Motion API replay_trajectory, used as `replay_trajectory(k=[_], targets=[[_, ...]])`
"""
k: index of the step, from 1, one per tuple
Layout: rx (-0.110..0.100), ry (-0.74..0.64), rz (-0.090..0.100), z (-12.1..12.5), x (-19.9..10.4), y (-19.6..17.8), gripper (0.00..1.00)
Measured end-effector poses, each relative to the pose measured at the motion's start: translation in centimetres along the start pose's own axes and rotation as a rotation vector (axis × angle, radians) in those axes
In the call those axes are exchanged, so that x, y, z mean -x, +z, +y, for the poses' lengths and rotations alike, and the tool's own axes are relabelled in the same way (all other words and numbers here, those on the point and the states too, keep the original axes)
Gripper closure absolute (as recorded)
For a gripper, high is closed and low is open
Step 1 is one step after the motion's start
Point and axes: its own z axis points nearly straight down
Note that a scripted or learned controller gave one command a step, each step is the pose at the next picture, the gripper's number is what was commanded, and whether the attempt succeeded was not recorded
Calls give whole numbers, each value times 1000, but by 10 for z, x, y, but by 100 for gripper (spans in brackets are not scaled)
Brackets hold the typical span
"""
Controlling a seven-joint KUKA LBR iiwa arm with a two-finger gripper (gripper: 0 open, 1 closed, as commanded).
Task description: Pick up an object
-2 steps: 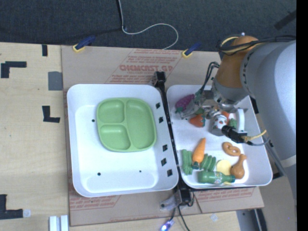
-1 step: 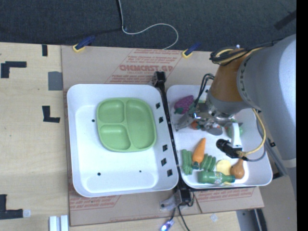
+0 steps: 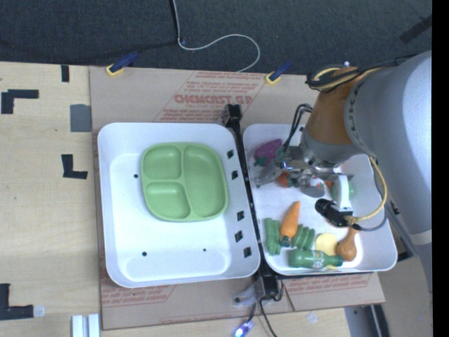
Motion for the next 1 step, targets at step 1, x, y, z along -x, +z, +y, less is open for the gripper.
replay_trajectory(k=[1], targets=[[0,0,0,0,0,-10,100]])
